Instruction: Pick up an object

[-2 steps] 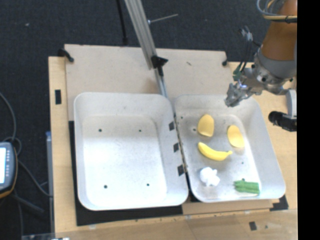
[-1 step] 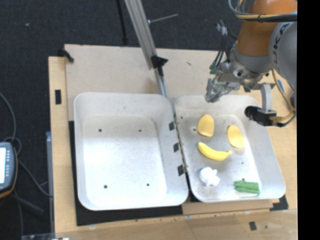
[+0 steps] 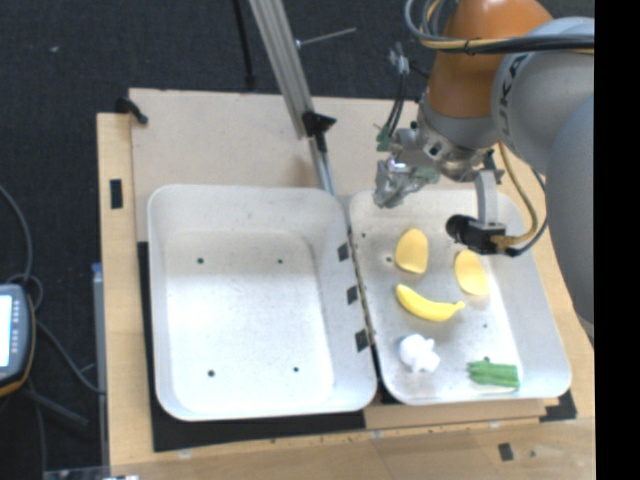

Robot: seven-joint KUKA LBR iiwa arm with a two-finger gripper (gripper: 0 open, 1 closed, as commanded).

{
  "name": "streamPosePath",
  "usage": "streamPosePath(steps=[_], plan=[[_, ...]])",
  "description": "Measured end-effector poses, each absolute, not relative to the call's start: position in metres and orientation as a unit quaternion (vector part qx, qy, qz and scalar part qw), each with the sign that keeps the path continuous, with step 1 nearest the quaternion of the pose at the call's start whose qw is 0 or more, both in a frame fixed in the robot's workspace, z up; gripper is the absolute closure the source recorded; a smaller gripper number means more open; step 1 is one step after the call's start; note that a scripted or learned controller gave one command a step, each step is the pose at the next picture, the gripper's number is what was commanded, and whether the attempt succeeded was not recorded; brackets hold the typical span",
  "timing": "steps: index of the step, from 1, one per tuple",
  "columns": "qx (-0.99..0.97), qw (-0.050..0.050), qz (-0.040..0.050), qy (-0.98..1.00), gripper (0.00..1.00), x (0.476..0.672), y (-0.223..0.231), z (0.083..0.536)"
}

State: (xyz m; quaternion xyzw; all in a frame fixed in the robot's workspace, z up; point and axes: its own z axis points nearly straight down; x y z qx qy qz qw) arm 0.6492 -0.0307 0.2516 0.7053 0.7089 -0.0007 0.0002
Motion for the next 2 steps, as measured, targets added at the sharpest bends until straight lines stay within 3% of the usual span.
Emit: streamPosePath(steps=[2], plan=[[0.705,0.001,0.0005,0.709,1.0,0.666,0.061,0.234]])
